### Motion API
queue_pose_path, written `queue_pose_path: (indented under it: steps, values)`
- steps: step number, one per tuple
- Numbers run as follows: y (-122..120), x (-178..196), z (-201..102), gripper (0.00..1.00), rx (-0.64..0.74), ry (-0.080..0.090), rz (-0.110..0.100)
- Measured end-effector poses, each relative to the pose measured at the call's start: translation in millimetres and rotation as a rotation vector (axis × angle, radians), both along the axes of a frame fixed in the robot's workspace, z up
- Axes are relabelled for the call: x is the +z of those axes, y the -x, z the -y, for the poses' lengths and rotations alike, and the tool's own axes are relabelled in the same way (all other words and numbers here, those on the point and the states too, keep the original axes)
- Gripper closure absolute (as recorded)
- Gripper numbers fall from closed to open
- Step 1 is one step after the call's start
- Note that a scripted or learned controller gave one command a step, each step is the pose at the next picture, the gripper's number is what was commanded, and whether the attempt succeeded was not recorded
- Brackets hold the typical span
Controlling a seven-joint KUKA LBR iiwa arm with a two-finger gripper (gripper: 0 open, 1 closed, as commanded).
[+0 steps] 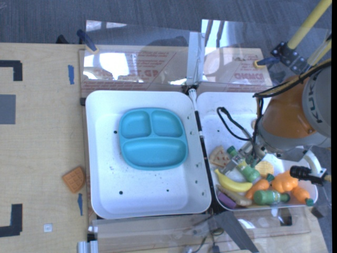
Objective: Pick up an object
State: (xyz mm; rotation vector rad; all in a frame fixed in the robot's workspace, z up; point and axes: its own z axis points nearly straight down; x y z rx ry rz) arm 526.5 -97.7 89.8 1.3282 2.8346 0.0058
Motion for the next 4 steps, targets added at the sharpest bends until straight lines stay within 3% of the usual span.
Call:
queue_pose_path:
  steps: [1,2,3,4]
  values:
    - [41,1,28,0.0,0.109,0.006,0.01]
    - [-38,0,-3,0.0,0.059,0.001,0.003]
    - [6,0,11,0.0,-0.059,0.0,0.002]
    - [-73,-1,22,0.0,-0.15,-0.001,-0.001]
